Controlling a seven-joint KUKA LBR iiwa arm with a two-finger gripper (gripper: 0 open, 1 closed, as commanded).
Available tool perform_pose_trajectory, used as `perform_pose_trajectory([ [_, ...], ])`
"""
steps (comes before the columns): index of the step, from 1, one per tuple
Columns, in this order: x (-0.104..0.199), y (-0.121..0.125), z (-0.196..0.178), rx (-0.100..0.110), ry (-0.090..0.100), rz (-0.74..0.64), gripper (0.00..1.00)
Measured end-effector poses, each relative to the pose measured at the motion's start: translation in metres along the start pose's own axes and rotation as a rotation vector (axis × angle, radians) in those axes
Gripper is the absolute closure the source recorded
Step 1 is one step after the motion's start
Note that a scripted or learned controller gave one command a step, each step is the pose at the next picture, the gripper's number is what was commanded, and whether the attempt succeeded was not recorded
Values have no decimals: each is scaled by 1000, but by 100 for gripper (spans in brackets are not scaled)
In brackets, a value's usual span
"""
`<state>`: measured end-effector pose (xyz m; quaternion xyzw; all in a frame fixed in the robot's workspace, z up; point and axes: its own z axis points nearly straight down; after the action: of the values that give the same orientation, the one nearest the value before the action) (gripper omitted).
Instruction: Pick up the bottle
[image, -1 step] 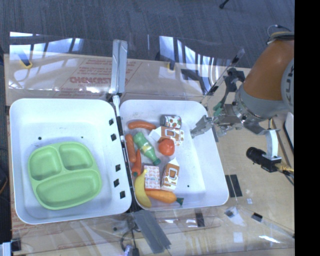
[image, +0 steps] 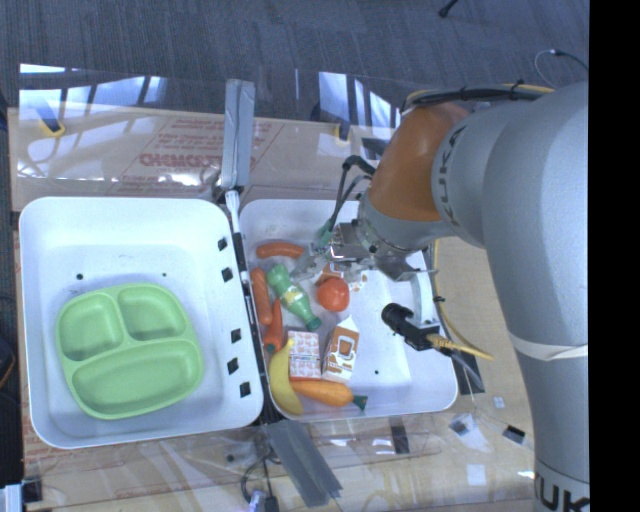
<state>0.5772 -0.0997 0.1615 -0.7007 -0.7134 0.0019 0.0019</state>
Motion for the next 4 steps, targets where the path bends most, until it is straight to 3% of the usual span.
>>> perform_pose_trajectory([
  [1, 4, -1, 44, -29, -1, 128, 0],
  [2, 10, -15, 48, -55, 3, 279, 0],
  [3, 10, -15, 38, -51, 4, 276, 100],
  [4, 10, -16, 38, -51, 4, 276, 0],
])
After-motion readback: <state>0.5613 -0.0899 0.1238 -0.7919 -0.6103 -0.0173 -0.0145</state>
